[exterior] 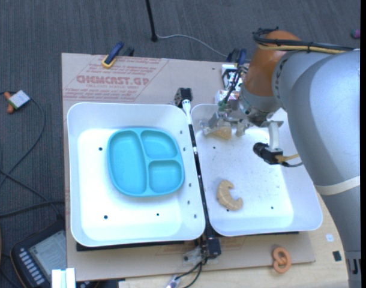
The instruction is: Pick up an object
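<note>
A tan croissant-shaped pastry (229,195) lies in the near middle of the right bin (303,212). A second small tan piece (222,132) rests at the far left of that bin. My gripper (226,125) is low over this piece at the bin's far edge, open, with its fingers (208,123) spread to either side of it. The piece still sits on the bin floor. The grey arm with its orange band (273,53) reaches in from the right and hides the bin's far right corner.
A blue three-compartment plate (146,161) sits in the left bin (90,221). A black clamp (184,96) stands at the divider between the bins. A small orange ring (282,259) lies on the board in front of the right bin.
</note>
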{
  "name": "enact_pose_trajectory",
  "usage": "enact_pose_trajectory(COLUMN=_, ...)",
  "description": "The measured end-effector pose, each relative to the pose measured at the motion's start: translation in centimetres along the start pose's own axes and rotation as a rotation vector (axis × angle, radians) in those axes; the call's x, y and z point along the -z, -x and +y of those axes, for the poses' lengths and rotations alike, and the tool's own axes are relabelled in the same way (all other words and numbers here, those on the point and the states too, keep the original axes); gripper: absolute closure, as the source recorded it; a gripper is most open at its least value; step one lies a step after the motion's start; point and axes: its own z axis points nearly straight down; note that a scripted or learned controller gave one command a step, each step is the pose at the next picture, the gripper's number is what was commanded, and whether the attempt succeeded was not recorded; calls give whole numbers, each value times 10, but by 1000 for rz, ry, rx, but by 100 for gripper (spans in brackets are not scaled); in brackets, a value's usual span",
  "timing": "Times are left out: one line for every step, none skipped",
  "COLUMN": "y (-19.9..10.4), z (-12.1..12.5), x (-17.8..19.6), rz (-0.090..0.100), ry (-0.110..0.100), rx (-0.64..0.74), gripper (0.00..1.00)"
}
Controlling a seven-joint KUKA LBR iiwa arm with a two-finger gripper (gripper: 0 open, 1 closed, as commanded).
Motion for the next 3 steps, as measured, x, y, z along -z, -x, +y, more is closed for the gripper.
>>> enact_pose_trajectory(y=2, z=0, x=11, rz=-5, ry=-1, rx=1, gripper=100)
enact_pose_trajectory(y=-46, z=-9, x=134, rz=0, ry=-1, rx=-1, gripper=100)
enact_pose_trajectory(y=-105, z=-79, x=169, rz=2, ry=-6, rx=0, gripper=100)
